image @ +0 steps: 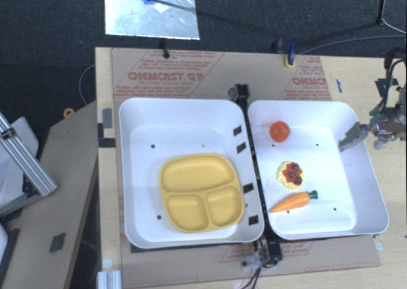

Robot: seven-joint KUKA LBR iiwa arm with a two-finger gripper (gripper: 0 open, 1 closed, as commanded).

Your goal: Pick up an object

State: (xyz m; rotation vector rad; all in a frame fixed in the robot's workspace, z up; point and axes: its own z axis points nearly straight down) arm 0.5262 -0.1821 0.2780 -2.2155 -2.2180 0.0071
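White plastic forms the two shallow bins, set side by side on a bench faced with brown printed board. Left bin (137,154): holds a yellow compartment tray (200,191), with one long section across its top and two smaller sections below, lying near the middle and toward the near wall. Right bin (356,218): holds three small toy foods. A red tomato (279,131) sits near the far left corner. A small yellow pastry with dark red topping (291,174) lies below it, apart from it. An orange carrot with a green stem end (292,202) lies just beside the pastry on the near side, tilted, stem pointing right. All three rest on the bin floor in its left half. Gripper (351,137): enters from the right edge, its grey tip over the right bin's far right wall, well apart from the three foods; nothing is seen between its fingers, and whether they are spread or closed cannot be told at this resolution. Beyond the bench, on dark floor, lies a shiny metal sheet (151,2) with a blue mark
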